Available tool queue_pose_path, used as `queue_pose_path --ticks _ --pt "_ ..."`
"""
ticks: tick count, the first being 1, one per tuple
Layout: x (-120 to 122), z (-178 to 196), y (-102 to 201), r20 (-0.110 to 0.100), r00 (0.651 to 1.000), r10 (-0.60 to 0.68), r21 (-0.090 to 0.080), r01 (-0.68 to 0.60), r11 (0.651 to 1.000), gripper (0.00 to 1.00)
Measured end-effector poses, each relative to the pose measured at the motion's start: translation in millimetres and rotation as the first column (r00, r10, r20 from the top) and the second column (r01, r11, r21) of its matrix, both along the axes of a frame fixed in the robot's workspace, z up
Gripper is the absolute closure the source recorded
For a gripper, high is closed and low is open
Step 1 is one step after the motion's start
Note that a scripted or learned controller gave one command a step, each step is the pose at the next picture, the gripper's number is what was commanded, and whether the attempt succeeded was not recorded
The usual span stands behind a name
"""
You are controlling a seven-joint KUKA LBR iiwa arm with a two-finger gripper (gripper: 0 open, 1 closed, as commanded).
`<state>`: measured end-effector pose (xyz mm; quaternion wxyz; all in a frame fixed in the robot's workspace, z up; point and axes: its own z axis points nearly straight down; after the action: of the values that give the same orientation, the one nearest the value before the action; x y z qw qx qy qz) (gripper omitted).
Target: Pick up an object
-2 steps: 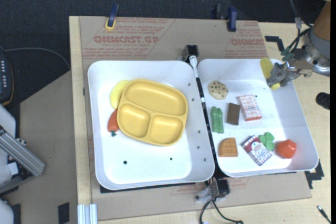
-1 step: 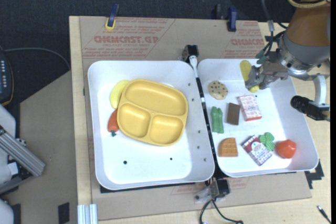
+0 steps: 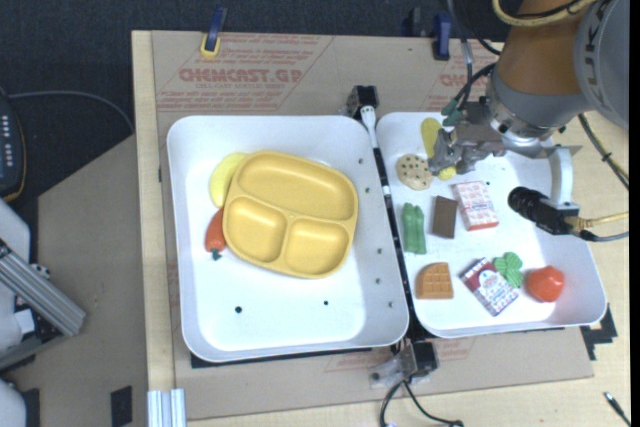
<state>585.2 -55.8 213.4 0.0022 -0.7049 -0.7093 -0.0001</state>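
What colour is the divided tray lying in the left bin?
Yellow, a plain mustard-like shade; the divided tray shows clearly in the camera view.

Just beside the gripper (image 3: pixel 447 158), a round speckled cookie (image 3: pixel 412 171) lay flat. Below it sat a brown block (image 3: pixel 444 216) and a pink-and-white packet (image 3: pixel 475 204); a red tomato (image 3: pixel 545 284) rested well apart, farther down.

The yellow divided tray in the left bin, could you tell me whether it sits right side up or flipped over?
Right side up. The yellow divided tray shows its three recessed compartments facing the camera, and it lies tilted askew in the left bin.
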Motion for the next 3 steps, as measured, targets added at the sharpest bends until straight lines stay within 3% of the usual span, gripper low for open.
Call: queue_pose_path --ticks 1,2,3 --pt "2.9 15.1 60.3 0.006 1.0 0.001 -0.001 -0.001 1.0 1.0" --pt "3.0 13.9 102.1 0.004 1.0 -0.001 -0.002 0.001 1.0 1.0" --pt "0.2 1.9 94.4 0.0 1.0 -0.007 -0.003 0.007 1.0 1.0"
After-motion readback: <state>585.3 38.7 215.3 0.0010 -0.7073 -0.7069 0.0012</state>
